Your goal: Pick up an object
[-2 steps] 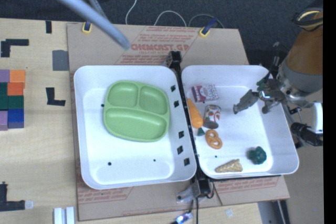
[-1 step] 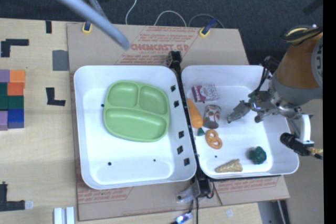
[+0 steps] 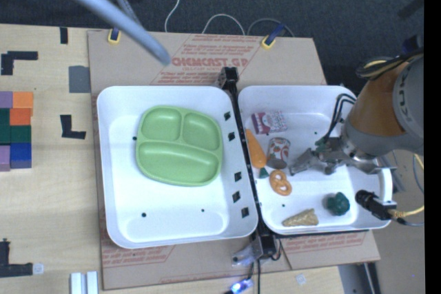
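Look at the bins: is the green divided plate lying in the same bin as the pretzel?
No, the green divided plate lies in the left bin, while the pretzel lies in the right bin.

this looks like a robotics lab. two shallow white bins sit on a cardboard sheet clamped to a wooden bench, with loose cables at top centre, coloured test blocks at the left edge, and a grey-and-orange robot arm at the frame's right.
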`<state>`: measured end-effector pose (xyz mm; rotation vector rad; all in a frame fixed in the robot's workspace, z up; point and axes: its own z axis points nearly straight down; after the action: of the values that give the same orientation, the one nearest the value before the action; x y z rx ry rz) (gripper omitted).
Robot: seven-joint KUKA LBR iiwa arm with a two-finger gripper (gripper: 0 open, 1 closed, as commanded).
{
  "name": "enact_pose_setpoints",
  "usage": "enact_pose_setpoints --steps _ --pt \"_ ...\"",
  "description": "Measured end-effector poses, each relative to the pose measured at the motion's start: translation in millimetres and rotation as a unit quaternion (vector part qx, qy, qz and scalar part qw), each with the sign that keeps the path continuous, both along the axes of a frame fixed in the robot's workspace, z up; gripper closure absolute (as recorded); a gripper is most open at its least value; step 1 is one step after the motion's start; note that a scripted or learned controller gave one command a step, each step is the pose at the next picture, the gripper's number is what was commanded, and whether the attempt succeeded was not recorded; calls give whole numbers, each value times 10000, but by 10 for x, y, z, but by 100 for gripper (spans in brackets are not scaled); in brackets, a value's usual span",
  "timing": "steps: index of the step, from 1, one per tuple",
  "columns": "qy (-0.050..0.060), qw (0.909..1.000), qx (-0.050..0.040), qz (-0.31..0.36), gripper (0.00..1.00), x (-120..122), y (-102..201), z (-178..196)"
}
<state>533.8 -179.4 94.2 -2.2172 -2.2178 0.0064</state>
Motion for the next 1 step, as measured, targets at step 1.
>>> enact_pose_setpoints --steps 1 --pt "-18 10000 -4 11 100 13 8 132"
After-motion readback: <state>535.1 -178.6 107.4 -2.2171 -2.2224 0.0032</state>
